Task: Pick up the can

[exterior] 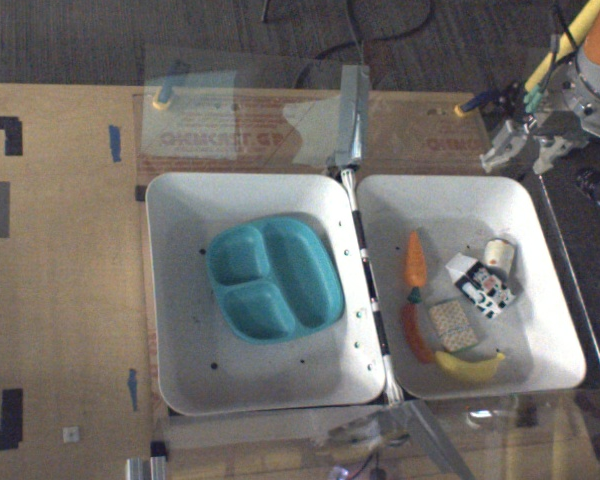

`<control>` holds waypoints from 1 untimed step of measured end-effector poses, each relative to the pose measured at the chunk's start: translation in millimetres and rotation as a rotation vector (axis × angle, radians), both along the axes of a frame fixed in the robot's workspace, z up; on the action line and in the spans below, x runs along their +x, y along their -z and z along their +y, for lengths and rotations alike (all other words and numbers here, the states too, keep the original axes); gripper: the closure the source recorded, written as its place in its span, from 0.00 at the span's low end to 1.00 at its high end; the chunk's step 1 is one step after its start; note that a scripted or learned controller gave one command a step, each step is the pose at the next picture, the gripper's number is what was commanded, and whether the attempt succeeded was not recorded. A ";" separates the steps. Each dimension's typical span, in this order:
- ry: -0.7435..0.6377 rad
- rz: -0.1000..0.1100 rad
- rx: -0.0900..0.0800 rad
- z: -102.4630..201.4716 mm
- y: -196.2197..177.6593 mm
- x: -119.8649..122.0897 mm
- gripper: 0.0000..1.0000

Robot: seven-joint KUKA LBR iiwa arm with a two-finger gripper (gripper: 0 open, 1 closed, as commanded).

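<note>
- Two shallow white bins sit side by side on a light wooden bench (60, 298), the left bin (180, 368) and the right bin (550, 363) meeting along a narrow metal divider (365, 268).
- Blue tape marks (114, 144) and black angular markings (2, 136) dot the bench's left part; clear plastic sheets (240, 118) lie along its far edge.
- Beyond the bench the floor is dark grey carpet (130, 18), with a black cable (385, 8) looping across it.
- In the left bin a teal divided plate (273, 278) lies flat near the middle.
- The can (499, 254) lies in the right bin's right half, on its side, just above a small black-and-white printed box (483, 287).
- Also in the right bin: an orange carrot (415, 258), a red pepper-like item (414, 332), a tan cracker-like square (451, 325) and a yellow banana (470, 365).
- The gripper (528, 146) hangs past the right bin's far right corner, well apart from the can, fingers slightly spread with nothing between them.
</note>
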State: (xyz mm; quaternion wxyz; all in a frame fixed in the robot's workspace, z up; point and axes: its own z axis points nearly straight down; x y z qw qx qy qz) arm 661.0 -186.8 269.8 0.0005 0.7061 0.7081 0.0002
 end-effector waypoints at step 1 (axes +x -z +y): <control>0.008 0.001 0.000 20.9 63.9 5.8 0.00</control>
